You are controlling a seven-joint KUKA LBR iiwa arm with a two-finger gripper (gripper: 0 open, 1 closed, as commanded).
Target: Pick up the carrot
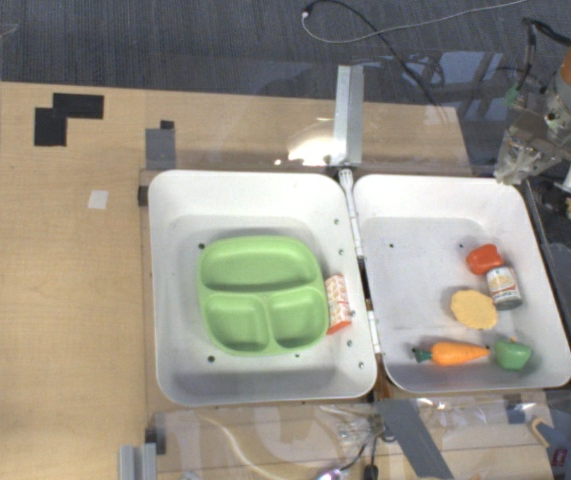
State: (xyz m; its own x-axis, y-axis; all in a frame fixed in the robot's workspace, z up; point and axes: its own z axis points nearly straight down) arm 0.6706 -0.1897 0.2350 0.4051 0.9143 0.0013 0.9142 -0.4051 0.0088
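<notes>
Inspector: Gripper (525, 158) position is recorded above the far right corner of the right bin (405, 200), outside its rim. Whether it is apart or together cannot be told; the tip is blurred against cabling. Nothing is seen carried.

Reviewer: Location of the carrot (457, 353) is requested.

Inspector: It is found well below the gripper and slightly to its left, lying flat along the near wall of the right bin, orange body pointing right toward a green block (513, 354) just beside it. Contact between the 2 cannot be confirmed.

Reviewer: Other contents are to be listed.

Inspector: Between gripper and carrot, 3 items are noted: a red-capped piece (484, 259), a small labelled can (503, 287) and a yellow disc (475, 309). Far to the left, in the left bin (170, 268), a green divided plate (261, 293) is seated, with a small packet (337, 303) wedged against the dividing wall.

Reviewer: Assessment?

Inspector: The pick is judged not yet begun. The carrot's closeness to the wall and the block is judged to leave little room for a grasp across its body.
</notes>
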